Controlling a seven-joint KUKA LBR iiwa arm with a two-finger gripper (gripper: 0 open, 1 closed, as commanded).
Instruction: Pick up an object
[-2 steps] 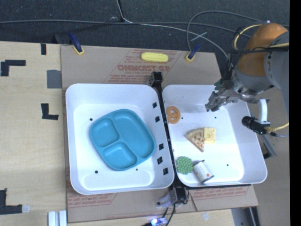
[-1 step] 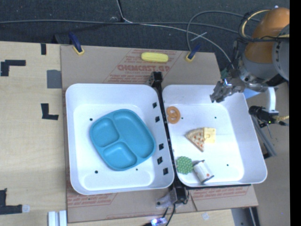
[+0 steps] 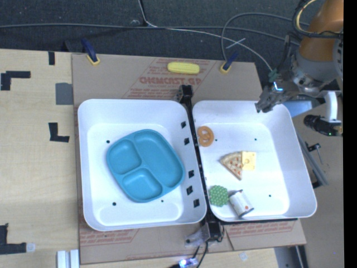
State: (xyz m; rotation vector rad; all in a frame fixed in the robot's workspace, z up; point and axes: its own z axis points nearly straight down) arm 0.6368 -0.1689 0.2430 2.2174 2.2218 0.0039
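The blue divided plate [image 3: 144, 164] lies flat in the left bin [image 3: 89, 149], well to the left of the tool and below it in the view. Nearer, in the right bin [image 3: 290, 149], sit a pretzel [image 3: 204, 135], a pizza slice [image 3: 239, 163], a green piece [image 3: 218, 194] and a small can [image 3: 241, 202] lying on its side, all candidates for pickup, all left of and below the tool. The tool [image 3: 266, 104] hangs at the right bin's upper right rim; its state cannot be told. Risk: the can touches the green piece, so a descent there may push both aside; the flat pizza slice may slip a pinch. The bench [image 3: 33, 149] is pale wood with cardboard [image 3: 162, 80] beneath the bins; a yellow item [image 3: 183, 67] lies up-left of the tool.
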